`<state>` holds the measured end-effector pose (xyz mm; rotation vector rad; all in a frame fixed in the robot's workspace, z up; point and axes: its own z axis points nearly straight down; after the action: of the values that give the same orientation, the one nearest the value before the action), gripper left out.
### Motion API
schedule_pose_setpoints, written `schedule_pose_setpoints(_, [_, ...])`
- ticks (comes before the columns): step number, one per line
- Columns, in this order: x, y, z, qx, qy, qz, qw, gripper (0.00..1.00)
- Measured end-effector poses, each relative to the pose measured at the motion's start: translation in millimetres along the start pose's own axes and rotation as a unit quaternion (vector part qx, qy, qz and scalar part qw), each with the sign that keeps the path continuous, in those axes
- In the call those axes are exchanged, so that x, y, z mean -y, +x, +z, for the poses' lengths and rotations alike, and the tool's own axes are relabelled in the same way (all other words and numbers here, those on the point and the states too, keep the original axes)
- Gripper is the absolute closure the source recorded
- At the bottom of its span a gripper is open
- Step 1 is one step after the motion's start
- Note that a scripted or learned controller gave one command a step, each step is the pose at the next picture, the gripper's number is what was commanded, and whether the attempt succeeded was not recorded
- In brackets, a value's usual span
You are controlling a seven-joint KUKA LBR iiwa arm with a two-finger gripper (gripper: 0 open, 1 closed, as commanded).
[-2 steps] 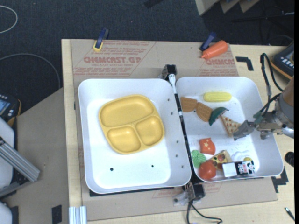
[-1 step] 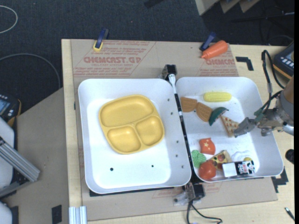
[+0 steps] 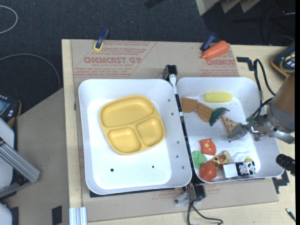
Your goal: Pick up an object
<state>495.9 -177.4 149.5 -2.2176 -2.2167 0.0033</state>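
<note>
Grey gripper hung low in the right bin, just beside the pizza slice. I could not tell its grip. It needed to drop straight down.

Two bins sit side by side on the counter. The left bin holds a divided plate. The right bin holds toy food: corn at the back, tomato in front.
</note>
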Motion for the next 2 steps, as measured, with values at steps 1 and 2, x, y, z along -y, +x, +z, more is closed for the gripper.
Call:
schedule_pose_setpoints(1, [-0.2,11.1,52.4,0.0,0.0,0.0,1.0,0.0])
schedule_pose_setpoints(2, [0.2,11.8,65.9,0.0,-0.001,0.0,1.0,0.0])
